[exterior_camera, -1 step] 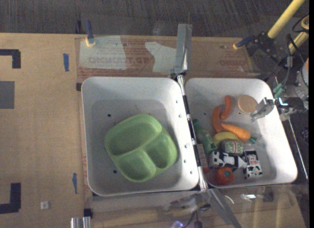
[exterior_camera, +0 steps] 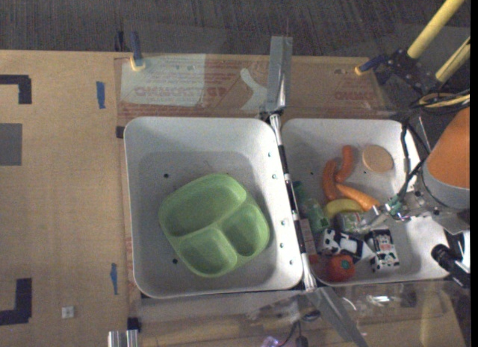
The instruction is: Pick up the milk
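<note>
Fingers unreadable on gripper [exterior_camera: 390, 208], just above milk [exterior_camera: 382, 251]; carton looks light, stiff, grab flat sides

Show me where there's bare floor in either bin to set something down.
Left bin: bare floor along its far wall and left wall, around the green divided plate. Right bin: a bare strip at the far-left corner, beside the round tan disc. Its near half is crowded: carrots, banana, milk cartons, tomato and the end effector.

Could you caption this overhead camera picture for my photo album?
Robot claw hovers above black-and-white milk cartons among toy food in right white bin; green divided plate sits left.
</note>
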Robot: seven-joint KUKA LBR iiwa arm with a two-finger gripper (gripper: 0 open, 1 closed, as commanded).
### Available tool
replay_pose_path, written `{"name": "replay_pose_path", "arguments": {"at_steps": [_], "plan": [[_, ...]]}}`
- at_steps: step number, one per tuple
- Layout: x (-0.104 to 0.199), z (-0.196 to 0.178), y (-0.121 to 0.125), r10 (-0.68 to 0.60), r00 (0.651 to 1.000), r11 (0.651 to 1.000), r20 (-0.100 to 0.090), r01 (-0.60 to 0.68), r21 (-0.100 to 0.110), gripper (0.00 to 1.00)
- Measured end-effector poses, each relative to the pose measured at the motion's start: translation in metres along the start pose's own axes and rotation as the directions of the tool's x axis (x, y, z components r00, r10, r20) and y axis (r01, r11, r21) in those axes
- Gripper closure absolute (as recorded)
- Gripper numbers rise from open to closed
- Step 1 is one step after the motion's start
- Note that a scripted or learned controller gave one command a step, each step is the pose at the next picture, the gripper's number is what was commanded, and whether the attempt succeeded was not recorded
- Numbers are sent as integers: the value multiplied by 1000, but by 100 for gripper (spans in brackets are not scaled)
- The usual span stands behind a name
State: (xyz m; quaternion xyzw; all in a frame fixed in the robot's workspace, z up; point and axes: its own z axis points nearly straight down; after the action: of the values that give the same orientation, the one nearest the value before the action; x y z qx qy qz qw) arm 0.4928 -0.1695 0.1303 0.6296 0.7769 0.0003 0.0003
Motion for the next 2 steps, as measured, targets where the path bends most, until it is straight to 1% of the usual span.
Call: {"name": "replay_pose_path", "arguments": {"at_steps": [1,2], "plan": [[11,42,-8,-106,994,994,6,106,-8,0],[11,32,-7,-105,994,994,9,105,-14,100]]}}
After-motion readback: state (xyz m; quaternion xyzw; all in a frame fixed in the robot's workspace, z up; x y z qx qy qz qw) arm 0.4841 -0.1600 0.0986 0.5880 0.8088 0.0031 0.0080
